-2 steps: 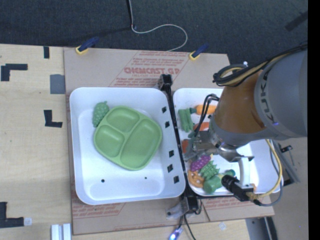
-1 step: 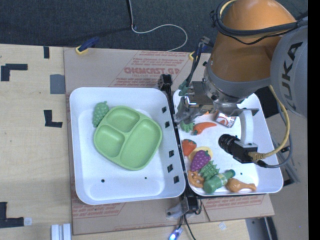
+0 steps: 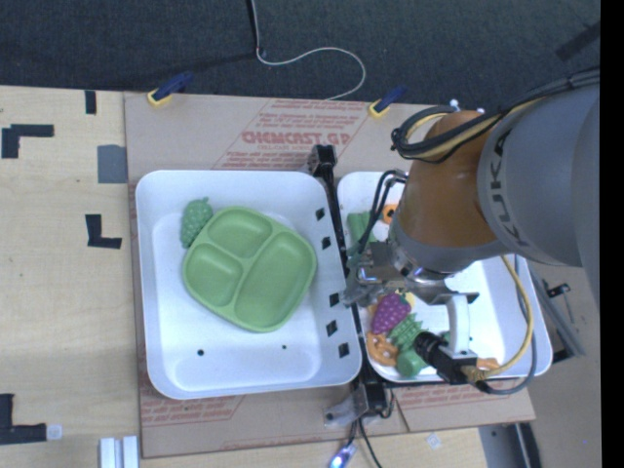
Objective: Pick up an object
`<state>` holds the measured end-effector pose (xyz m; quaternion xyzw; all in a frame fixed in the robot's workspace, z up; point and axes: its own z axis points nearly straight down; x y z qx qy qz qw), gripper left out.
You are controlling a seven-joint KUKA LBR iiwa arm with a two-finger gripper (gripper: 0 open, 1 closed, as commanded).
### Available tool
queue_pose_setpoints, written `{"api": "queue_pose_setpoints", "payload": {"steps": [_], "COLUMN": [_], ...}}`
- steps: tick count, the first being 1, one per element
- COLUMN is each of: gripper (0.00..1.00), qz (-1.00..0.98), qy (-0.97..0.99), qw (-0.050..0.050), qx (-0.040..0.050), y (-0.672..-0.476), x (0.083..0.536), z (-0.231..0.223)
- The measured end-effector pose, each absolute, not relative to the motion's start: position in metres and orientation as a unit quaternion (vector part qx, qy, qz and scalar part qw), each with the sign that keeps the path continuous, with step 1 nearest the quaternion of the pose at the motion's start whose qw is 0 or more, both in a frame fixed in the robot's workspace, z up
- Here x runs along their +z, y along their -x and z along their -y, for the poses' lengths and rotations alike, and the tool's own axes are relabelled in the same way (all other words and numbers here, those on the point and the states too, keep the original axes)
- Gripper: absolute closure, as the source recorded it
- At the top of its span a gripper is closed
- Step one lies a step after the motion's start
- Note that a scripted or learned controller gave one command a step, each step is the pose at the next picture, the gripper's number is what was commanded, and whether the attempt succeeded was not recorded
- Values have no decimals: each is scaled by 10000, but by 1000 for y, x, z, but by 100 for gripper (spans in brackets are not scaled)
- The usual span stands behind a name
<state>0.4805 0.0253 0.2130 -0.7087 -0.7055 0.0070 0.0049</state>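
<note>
- A desk (image 3: 58, 261) of pale wood carries a sheet of brown cardboard, and two shallow white bins sit side by side on the cardboard.
- The left bin (image 3: 166, 359) holds a green divided plate (image 3: 250, 269), lying flat near the bin's middle with three compartments facing up.
- A small green bumpy toy (image 3: 196, 218), perhaps a bunch of grapes or broccoli, touches the plate's upper left edge.
- The grey arm with its orange band (image 3: 448, 188) reaches in from the right and hangs over the right bin (image 3: 517, 354), hiding most of that bin's floor.
- The pincer (image 3: 390, 286) points down into the right bin's left side, close to the divider between the bins; its state cannot be told, since the wrist blocks the view.
- Just below the pincer lies a cluster of small toys: a purple grape bunch (image 3: 390, 312), a yellow-orange piece (image 3: 378, 344) and a green piece (image 3: 409, 357), all touching or nearly so.
- Another green item (image 3: 357, 226) shows by the divider, above the pincer.
- Judging by the arm's position, it is placed to try for something in this cluster, most likely the purple grapes; nothing can be seen held.
</note>
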Motion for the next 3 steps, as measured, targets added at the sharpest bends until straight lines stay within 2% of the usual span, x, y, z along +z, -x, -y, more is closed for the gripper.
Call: {"api": "queue_pose_setpoints", "payload": {"steps": [1, 2, 3], "gripper": [100, 100, 100], "qz": [7097, 7103, 7054], "qy": [7045, 7038, 7088], "qw": [-28, -40, 5], "qx": [-48, -79, 17], "y": [-485, -484, -484], "x": [345, 492, 464], "z": [-62, -115, -52]}}
